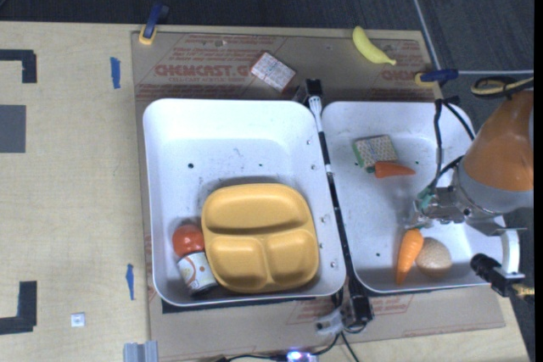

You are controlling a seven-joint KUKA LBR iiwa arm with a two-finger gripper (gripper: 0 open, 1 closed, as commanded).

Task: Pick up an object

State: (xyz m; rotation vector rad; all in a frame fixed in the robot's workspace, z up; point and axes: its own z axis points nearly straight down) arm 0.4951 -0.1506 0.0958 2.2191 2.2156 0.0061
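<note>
Camera view is looking down on two white bins, and the arm [509,153] is reaching in from the right over the right bin [373,182]. Biggest thing on the bench, the yellow divided tray [259,235], is sitting in the left bin [229,131] with a small orange-capped can [193,258] tucked at its near left. Outside the bins, a banana [372,47] and a patterned block [271,70] are lying on the far cardboard.

Over to the right bin: a pale rounded lump [434,257] and an orange carrot [410,253] are lying touching each other at the near side, while a checkered block [374,151] and a small orange piece [394,170] are sitting at the far side.

The gripper [434,208] is hanging just above the carrot's far end. Judging the step, it is lining up for a descent; doing it well means centring across the carrot's narrow width and staying off the lump beside it, which could get nudged.

As for the pincer, I cannot tell how far apart it is standing, and nothing is showing in it.
</note>
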